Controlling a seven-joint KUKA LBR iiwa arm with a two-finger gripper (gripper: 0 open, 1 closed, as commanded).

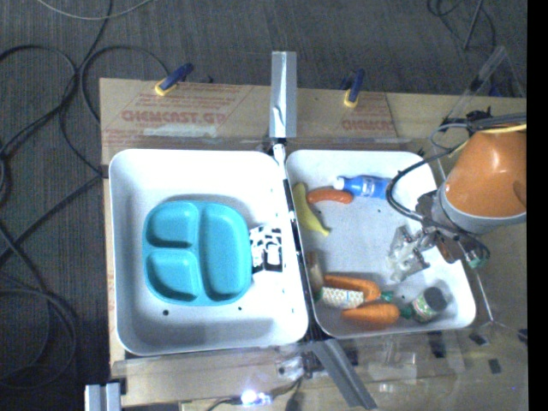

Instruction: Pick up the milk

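The milk carton (267, 248) is partly hidden behind the blue tray (199, 251). The gripper (409, 253) is blurred. The arm (488, 182) is cut by the right edge.

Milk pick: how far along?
Done: nothing. The milk carton lies in the left bin beside the blue tray. In hand: the gripper is over the right bin, apart from it. Left: cross over, grasp, lift.
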